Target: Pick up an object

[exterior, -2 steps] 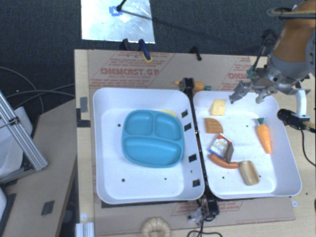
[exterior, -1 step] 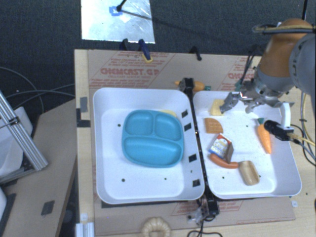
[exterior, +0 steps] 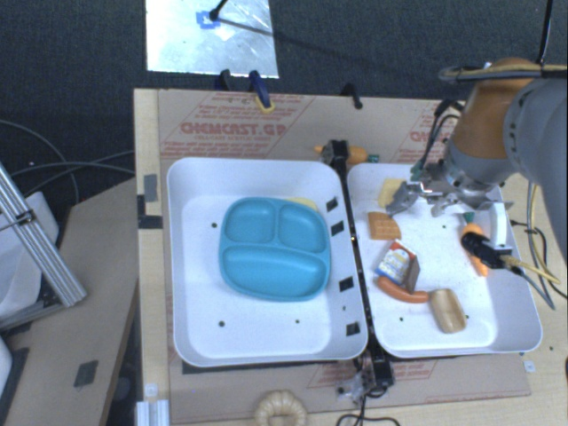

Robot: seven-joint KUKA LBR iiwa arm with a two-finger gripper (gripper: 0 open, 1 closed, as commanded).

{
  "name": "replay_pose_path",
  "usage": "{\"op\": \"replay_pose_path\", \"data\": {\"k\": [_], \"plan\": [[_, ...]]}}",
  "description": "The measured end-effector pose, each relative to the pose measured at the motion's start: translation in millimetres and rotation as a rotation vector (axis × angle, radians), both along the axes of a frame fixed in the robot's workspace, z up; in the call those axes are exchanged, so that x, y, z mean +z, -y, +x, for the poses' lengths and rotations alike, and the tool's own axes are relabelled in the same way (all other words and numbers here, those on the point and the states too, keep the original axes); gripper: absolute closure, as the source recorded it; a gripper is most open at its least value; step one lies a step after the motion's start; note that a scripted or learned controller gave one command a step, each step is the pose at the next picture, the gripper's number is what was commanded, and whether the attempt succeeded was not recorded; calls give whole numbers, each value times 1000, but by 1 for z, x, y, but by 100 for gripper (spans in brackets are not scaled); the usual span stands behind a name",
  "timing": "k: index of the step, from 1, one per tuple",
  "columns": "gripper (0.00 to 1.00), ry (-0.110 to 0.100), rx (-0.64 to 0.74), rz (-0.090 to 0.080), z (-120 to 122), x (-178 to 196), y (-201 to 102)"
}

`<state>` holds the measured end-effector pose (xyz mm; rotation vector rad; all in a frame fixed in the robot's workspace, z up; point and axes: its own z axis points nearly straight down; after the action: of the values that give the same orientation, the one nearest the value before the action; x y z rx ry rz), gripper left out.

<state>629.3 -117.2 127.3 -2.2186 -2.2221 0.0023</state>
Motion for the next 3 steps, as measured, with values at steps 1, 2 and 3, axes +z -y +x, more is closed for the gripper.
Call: {"op": "replay_pose_path", "data": {"k": [1, 2, 3], "plan": [[0, 6, -1, 3, 3, -40, -1], [100, 18, 0, 3, 6, -25, -2], [100, 9, 3, -1, 15, 22, -1]]}}
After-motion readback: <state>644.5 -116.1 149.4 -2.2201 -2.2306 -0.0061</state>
